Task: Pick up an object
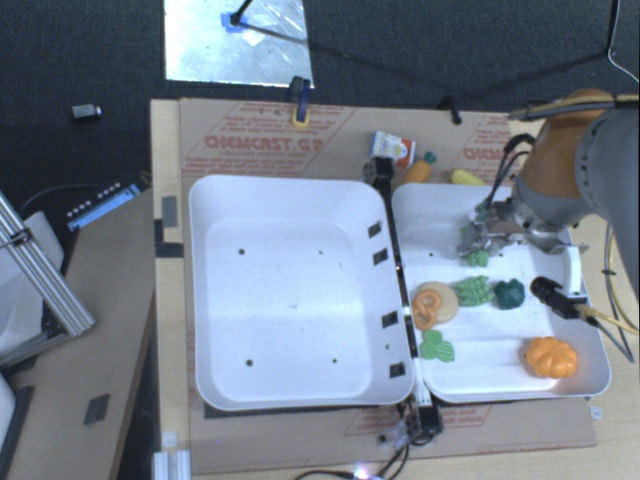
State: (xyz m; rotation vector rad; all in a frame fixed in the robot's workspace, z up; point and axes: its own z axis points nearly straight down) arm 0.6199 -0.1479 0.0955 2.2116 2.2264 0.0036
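Note:
My gripper (478,240) hangs low in the right bin (590,368), near its back left part. A small light green piece (479,259) lies right beneath its tip, touching or nearly touching it. In front of it lie a leafy green toy (473,290), a dark green toy (509,294) and a round tan object (434,304). Nearer the front sit another small green piece (437,347) and an orange pumpkin-like toy (549,357). The grey arm with its orange band (560,158) comes in from the right.
The left bin (215,298) stands beside the right one, with black clips (389,318) along the shared rim. A black part (552,295) sticks in over the right bin's right side. Behind the bins lie a white-red item (390,148), an orange piece (419,171) and a yellow piece (465,178).

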